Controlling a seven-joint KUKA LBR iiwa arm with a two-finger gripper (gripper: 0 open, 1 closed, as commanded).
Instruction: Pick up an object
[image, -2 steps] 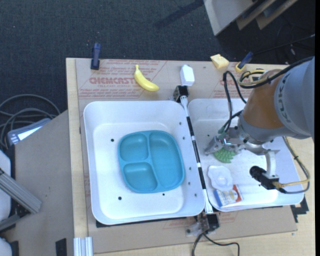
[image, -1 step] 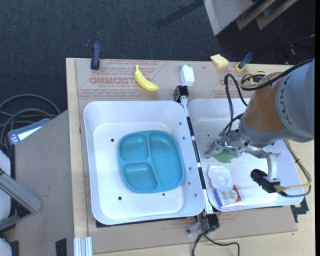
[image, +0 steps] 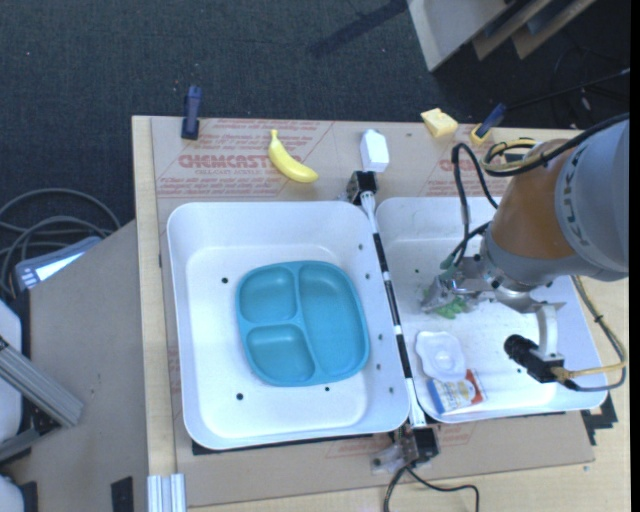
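My gripper (image: 443, 294) is low inside the right bin (image: 420, 222), near its left-centre, under the grey and orange arm that comes in from the right. A small green object (image: 450, 307) lies right at the gripper's tip, partly hidden by it; I cannot tell whether it is held. Closer to the front of the same bin lie a clear round-topped packet (image: 440, 352) and a flat packet with red and blue print (image: 458, 392). In the left bin (image: 200, 300) a blue divided plate (image: 300, 322) rests flat in the middle.
On the bench behind the bins lie a yellow banana (image: 290, 160), a white block (image: 375, 150), a yellow block (image: 438, 122) and a dark blue clip (image: 190, 110). The arm's bulk covers the right bin's right half.
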